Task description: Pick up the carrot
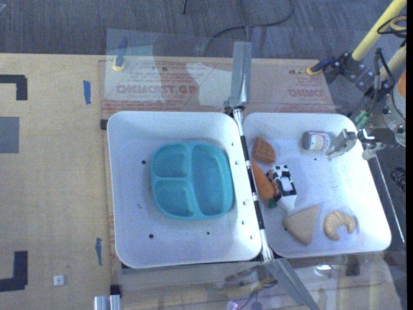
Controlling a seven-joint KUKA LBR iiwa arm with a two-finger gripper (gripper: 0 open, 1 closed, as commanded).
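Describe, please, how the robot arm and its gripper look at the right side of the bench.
The arm enters at the right edge, where little of it is seen: pale grey metal, a trace of orange at the very edge, and dark cables with small green parts beside it. The gripper is a slim, silver-grey metal piece reaching over the right bin.

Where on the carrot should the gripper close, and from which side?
Grip the carrot at its thick orange middle, coming straight down from above. It lies flat, lengthwise beside the right bin's left wall, so span its narrow width. The cow toy crowds its right side and the waffle its upper end.
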